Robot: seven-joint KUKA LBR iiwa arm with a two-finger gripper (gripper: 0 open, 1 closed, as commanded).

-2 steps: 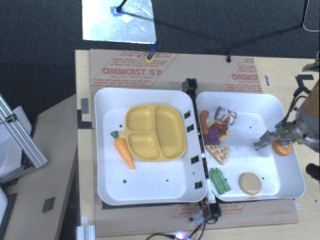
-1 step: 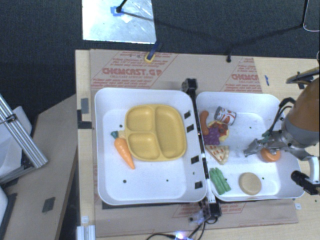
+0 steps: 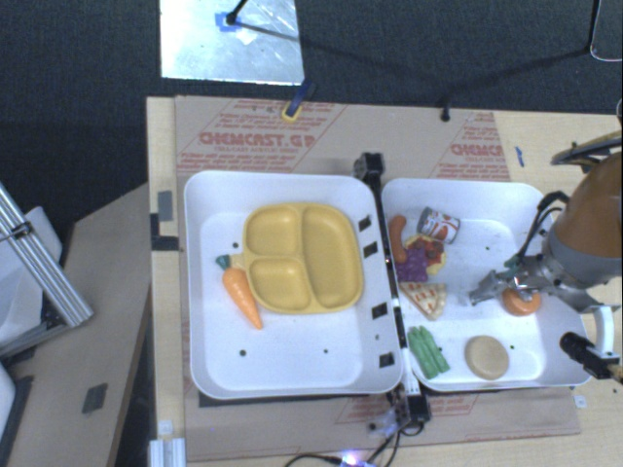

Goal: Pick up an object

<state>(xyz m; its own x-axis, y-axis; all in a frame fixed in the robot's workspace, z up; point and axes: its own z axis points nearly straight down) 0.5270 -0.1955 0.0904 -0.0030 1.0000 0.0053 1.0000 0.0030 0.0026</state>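
we see a tan bench (image 3: 165, 358) with a brown printed board (image 3: 331, 134) under two shallow white bins. past the bench the floor is dark carpet, with a shiny metal plate (image 3: 229, 27) lying on it up top and thin black cables crossing. a metal frame (image 3: 34, 261) sits at the far left edge.

left bin (image 3: 209, 358): a yellow divided plate (image 3: 297, 258) in the middle, three sections. a toy carrot (image 3: 240, 295) lies just beside the plate's lower left edge, green top pointing up-left.

right bin (image 3: 487, 197): along its left side we see a sausage (image 3: 397, 236), a small can (image 3: 438, 226) tilted on its side, purple grapes (image 3: 421, 258) just below the can, and a pizza slice (image 3: 425, 298) under the grapes. a green pea pod (image 3: 426, 349) lies near the bottom left corner, and a round tan bun (image 3: 487, 356) sits near the bottom edge, apart from the pod.

the arm (image 3: 589, 227) comes in from the right, orange band showing, reaching low into the right bin. the gripper (image 3: 506, 285) is down near the bin floor, right next to an orange round thing (image 3: 522, 303), touching or nearly so. we cannot tell whether the pincer is released or clenched, and the orange thing is not clearly between it. black clips (image 3: 375, 251) run down the seam between the bins.
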